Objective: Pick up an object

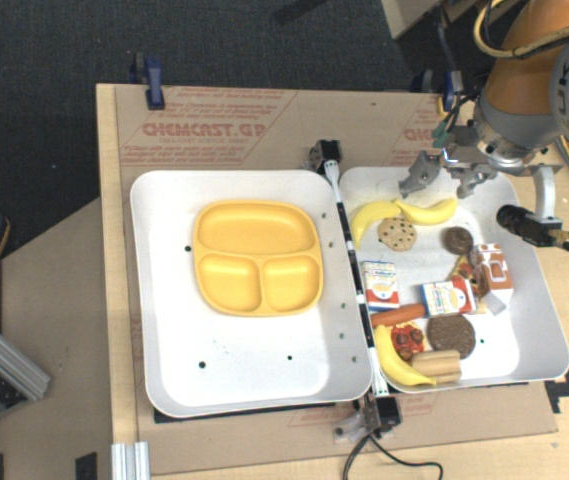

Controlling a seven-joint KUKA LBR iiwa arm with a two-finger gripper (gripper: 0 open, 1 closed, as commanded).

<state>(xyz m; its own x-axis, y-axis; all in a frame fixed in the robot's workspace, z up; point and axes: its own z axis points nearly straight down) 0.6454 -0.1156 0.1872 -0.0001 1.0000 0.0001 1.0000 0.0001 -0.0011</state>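
My gripper hangs over the far end of the right bin, with its two fingers spread open and nothing between them. Just below it lies a yellow banana, curving left toward the bin's wall. A chocolate-chip cookie sits against the banana's inner side. A dark round cookie lies a little to the right. The grey arm with its orange band comes in from the upper right.
The right bin also holds a small milk carton, a juice box, a sausage, a burger patty and a second banana. A yellow divided plate lies in the left bin.
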